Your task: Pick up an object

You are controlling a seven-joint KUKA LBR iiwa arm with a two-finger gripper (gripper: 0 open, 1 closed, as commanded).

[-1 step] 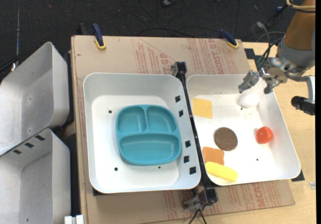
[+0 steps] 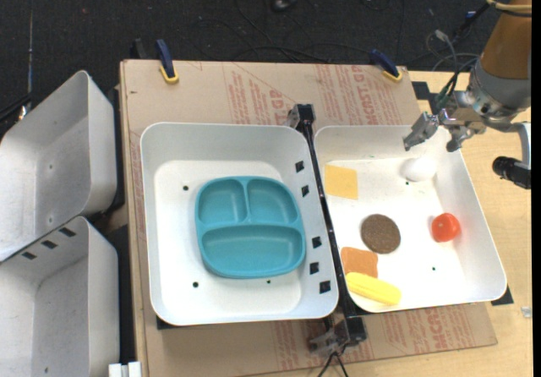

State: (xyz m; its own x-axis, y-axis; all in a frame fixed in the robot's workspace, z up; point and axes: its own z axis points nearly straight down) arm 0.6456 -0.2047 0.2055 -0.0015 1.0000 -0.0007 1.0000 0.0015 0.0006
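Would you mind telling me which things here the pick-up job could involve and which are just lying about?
Job:
end effector, open above the right bin
white object
yellow square
brown disc
red ball
orange piece
yellow piece

Lying about:
blue divided plate in the left bin
spare white bins
clamps

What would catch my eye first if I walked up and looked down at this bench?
Probably the teal divided plate, alone in the middle of the left white bin. Next, the toy food scattered in the right white bin: a yellow cheese slice, a brown round patty, a red tomato, and a yellow banana at the near edge. The arm's end effector hangs over that bin's far right corner, above a white object.
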